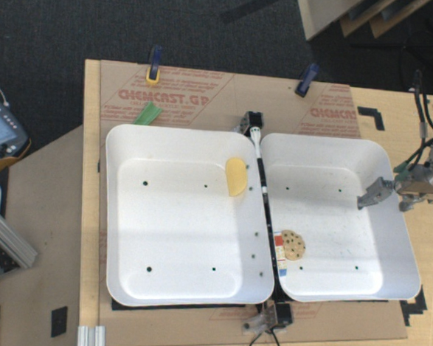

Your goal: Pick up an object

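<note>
- My gripper (370, 195) hangs over the right rim of the right bin (400, 240); I cannot tell whether it is open or closed, and I see nothing in it.
- The nearest thing is the cookie (293, 246) — it lies to the left of me and toward the bin's front, close to the inner wall.
- It is round, so no long axis governs my approach; the wall and the small card (280, 253) touching it crowd its left side.
- Open floor lies between us.
- The yellow piece (236, 176) sits in the left bin (124, 221), long axis front to back — farther off.
</note>
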{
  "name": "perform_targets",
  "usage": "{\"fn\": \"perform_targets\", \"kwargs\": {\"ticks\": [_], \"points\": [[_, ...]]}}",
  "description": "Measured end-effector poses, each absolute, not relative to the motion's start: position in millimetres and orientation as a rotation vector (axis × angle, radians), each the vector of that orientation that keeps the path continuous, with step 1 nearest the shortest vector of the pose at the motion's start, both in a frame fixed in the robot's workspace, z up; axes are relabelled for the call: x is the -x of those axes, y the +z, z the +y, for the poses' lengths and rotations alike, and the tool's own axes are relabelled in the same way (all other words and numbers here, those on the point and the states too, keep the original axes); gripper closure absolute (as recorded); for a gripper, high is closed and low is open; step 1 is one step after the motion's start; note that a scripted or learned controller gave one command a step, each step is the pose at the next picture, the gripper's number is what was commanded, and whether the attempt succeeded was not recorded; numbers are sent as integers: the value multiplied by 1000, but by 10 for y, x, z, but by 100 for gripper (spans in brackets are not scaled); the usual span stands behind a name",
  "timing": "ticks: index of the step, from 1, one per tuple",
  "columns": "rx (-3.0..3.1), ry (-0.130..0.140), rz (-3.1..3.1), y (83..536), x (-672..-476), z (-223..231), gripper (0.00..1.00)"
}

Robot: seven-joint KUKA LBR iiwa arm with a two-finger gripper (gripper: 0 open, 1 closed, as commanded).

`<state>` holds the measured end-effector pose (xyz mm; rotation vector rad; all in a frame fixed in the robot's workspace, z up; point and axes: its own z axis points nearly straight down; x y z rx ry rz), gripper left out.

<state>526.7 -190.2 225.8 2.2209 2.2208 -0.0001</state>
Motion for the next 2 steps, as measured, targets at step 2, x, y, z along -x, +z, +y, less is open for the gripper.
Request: {"fn": "perform_targets", "kwargs": {"ticks": [2], "points": [[-2201, 13, 2210, 3271, -5315, -2249, 0]]}}
